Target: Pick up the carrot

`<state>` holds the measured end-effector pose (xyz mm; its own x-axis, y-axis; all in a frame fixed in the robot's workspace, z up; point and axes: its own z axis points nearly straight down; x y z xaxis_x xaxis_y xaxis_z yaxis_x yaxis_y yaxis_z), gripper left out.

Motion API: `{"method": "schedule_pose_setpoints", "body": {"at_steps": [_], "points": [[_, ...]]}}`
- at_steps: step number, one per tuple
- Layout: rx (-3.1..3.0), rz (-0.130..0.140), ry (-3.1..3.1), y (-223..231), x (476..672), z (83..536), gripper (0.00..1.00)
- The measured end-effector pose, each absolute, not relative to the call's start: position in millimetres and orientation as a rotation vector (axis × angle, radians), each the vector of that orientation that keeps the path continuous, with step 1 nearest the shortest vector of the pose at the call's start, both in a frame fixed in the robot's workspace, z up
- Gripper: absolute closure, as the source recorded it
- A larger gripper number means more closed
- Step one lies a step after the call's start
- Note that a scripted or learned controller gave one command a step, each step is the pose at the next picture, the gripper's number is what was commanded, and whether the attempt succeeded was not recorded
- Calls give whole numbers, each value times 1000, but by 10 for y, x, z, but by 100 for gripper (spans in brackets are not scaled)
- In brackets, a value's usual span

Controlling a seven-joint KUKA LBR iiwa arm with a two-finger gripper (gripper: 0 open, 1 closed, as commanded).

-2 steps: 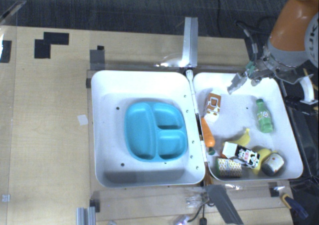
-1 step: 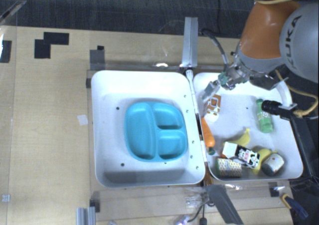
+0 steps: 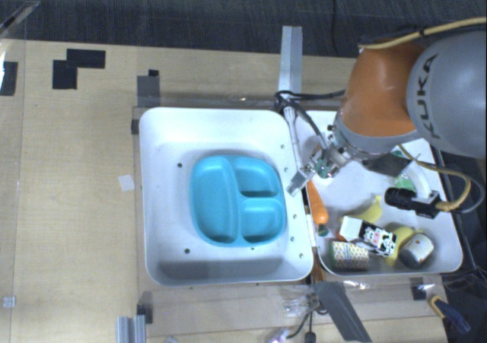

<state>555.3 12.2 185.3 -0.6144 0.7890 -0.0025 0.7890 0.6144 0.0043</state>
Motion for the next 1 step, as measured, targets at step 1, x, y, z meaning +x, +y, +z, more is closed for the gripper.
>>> {"method": "schedule_pose_setpoints", "body": {"at_steps": [1], "points": [[1259, 4, 2871, -443, 5823, 2068, 0]]}}
